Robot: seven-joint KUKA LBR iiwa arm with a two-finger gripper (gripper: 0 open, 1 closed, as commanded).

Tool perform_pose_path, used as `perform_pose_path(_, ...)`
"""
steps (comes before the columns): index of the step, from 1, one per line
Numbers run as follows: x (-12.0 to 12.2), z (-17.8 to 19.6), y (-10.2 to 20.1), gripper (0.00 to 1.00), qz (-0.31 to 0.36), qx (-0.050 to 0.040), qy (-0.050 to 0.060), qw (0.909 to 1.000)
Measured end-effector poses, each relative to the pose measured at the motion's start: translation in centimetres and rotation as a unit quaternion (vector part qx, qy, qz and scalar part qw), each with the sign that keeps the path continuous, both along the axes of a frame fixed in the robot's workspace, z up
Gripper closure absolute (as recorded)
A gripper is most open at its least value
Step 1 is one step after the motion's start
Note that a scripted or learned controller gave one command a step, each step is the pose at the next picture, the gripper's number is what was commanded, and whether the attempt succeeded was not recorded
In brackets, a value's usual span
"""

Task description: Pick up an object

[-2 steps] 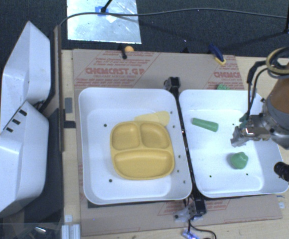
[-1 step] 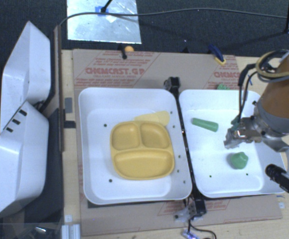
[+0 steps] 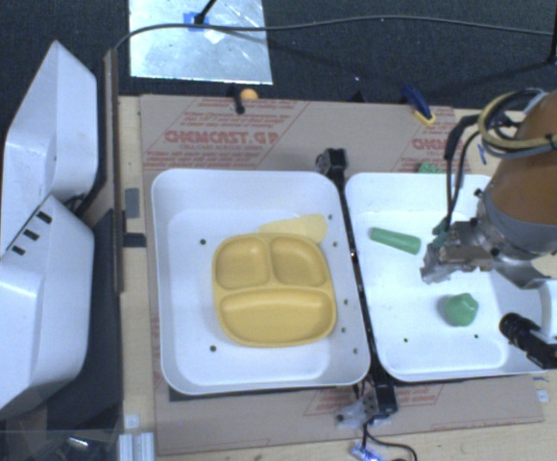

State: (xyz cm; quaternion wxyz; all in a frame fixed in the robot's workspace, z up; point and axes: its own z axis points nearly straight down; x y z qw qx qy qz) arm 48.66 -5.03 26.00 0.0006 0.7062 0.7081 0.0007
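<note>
The tool [image 3: 440, 262] is hovering in the right bin [image 3: 394, 358], between the green stick [image 3: 395, 240] and green lump [image 3: 459, 308], probably choosing one. I cannot tell its state; both pieces are lying loose.

Brown printed bench board [image 3: 288, 128]; two shallow white bins side by side, left bin [image 3: 178, 257], right bin [image 3: 394, 344]

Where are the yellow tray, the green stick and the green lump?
yellow tray [image 3: 275, 327], camera view, bare bottom compartment.
green stick [image 3: 395, 240], camera view, its middle.
green lump [image 3: 459, 309], camera view, its top.
</note>
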Motion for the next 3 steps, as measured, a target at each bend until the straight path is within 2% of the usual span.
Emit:
perform_pose_path(1, 0.0, 0.1, 2.4, 1.00, 0.000, 0.0002, 0.000, 1.0000)
perform_pose_path(2, 6.1, -5.5, 2.4, 1.00, -0.001, -0.0003, 0.003, 1.0000)
perform_pose_path(3, 6.2, -5.3, 2.3, 0.00, -0.001, -0.0001, 0.001, 1.0000)
